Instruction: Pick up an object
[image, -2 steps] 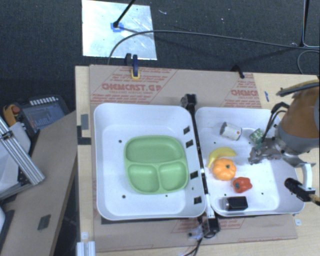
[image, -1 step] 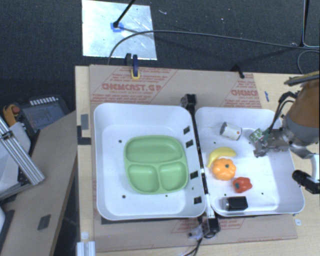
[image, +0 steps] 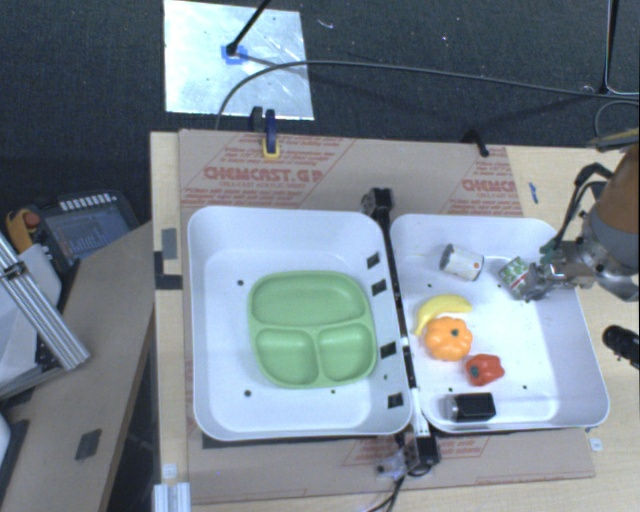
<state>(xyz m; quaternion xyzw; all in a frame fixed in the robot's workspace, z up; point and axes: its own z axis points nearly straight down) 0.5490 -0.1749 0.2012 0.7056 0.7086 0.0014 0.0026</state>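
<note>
- Objects for picking lie in the right bin (image: 590, 385), all to the left of or nearer than the gripper (image: 522, 279), which sits over the bin's far right part.
- Gripper's state: whether it is spread or pressed together cannot be told; something greenish and silvery shows at its tip, too small and blurred to make out.
- Arm (image: 612, 235) comes in from the right edge, grey, with a trace of orange at the top right.
- Closest to the gripper, just to its left and slightly farther back, is a small white cylinder (image: 462, 262) lying on its side.
- Nearer and to the left lie a yellow banana (image: 441, 307) and, touching its near side, an orange pumpkin (image: 448, 339).
- Red pepper (image: 484, 369) lies just to the near right of the pumpkin.
- Black block (image: 472, 406) sits by the bin's near wall, well apart from the gripper.
- Left bin (image: 215, 240) holds a green divided plate (image: 308, 328) with three compartments.
</note>
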